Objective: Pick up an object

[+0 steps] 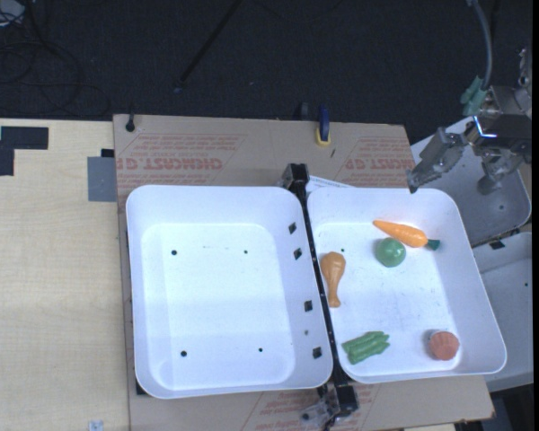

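two shallow white bins sit side by side on a desk. the right bin [472, 268] holds a toy carrot [401, 232], a green ball [390, 252], an orange drumstick [332, 277], a green bean pod [366, 346] and a reddish round toy [443, 345]. the pincer [454, 155] hovers open and holding nothing beyond the bin's far right corner. the approach is in hand; next it must come down over one toy, probably the carrot nearby.

At the upper right of the frame the gripper [456, 164] shows as dull grey metal: two slim angular fingers [428, 164] under a blocky, darker head with pale glints. A small teal-green fitting [472, 92] sits on top of that head, and a thin grey cable [486, 34] curves up from it toward the frame's top edge
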